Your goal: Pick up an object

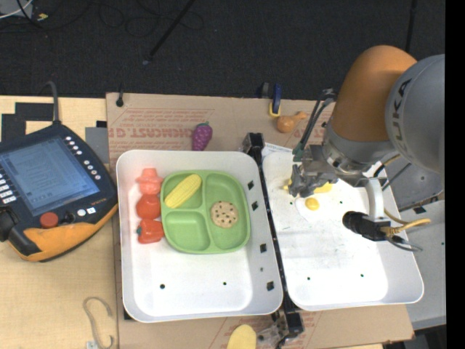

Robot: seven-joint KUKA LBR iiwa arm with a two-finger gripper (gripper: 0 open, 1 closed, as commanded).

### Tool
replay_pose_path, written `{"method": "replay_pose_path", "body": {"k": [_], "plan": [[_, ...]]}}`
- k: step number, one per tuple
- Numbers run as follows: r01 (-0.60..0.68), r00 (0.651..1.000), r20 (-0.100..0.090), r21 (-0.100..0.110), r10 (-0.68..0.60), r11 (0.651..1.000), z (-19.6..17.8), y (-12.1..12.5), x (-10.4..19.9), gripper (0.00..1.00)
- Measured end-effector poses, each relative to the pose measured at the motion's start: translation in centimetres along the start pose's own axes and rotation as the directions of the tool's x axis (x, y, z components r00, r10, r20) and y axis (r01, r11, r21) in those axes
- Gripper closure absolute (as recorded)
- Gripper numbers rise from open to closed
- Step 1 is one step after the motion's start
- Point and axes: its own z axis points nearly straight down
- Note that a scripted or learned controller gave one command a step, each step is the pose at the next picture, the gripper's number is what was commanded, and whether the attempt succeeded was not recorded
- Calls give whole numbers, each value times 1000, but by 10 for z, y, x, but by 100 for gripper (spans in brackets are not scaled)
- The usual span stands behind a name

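Just below the gripper (304,184), a bit to its right, sits a small yellow piece (312,204). I cannot tell how the gripper is set.

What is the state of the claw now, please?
Claw: cannot be told. It is low in the right bin, next to a yellow item.

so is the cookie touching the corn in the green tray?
Apart. The camera view shows the cookie and corn in separate compartments of the green tray, a raised divider between them.
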Motion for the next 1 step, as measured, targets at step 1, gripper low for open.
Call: {"method": "replay_pose_path", "body": {"k": [1], "plan": [[0, 1000, 1, 0, 0, 1000, 11, -8, -3, 100]]}}
